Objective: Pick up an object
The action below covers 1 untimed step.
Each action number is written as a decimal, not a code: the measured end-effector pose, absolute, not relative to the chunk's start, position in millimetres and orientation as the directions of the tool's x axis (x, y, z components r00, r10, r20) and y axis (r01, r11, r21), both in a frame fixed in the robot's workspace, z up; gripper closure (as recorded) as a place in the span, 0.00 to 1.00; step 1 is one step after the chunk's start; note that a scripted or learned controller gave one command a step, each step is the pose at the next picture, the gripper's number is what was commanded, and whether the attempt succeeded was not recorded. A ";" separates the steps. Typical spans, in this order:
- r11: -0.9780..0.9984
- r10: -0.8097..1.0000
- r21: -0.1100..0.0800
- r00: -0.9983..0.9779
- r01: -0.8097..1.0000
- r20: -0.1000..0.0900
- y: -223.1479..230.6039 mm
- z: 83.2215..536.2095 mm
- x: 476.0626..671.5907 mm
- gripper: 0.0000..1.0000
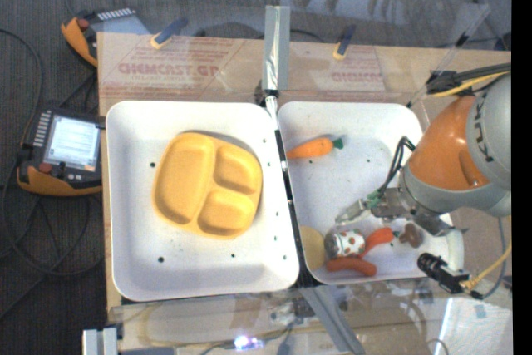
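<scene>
My gripper hangs low over the front part of the right bin, below the arm's orange band. Just in front of it lies a cluster of small objects: a round silver can-like piece with spots, a small orange piece, a red sausage-shaped toy and a brown lump. A toy carrot with a green top lies apart, near the bin's back left. The gripper sits directly above the cluster, and I cannot see anything held in it.
The left bin holds a yellow compartment plate. A pale yellow round piece rests against the right bin's left wall. A metal divider post stands at the back between the bins.
</scene>
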State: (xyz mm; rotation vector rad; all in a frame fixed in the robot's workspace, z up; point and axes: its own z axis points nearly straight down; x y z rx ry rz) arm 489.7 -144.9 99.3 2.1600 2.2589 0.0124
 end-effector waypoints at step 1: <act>0.046 0.999 0.015 -0.046 0.999 -0.003 -143.3 107.2 490.0 1.00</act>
